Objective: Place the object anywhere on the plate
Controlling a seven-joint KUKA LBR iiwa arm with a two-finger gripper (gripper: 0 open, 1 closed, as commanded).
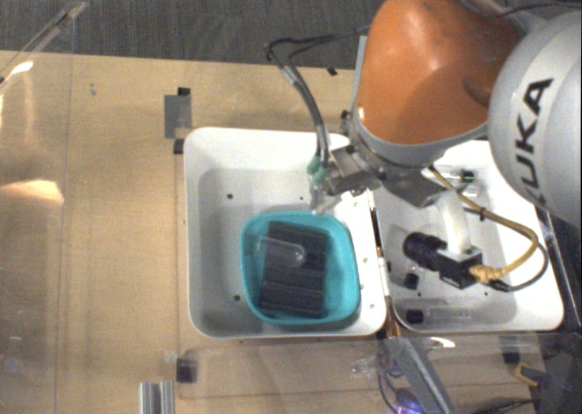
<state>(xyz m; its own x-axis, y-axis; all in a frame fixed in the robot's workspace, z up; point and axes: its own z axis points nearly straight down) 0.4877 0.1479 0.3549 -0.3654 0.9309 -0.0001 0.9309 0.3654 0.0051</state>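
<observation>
Left bin [214,221] — teal plate [341,262] — black object [293,268] on it.

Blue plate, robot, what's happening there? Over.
Gripper above the blue plate's back rim, in the left bin. Dark ridged block lying on the plate. Nothing in the way.

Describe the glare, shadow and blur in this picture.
Camera view: bright glare washes the bench at left; the orange band looms large and soft, close to the lens; the teal plate and dark object sit fairly sharp, with soft shadow inside the left bin.
</observation>
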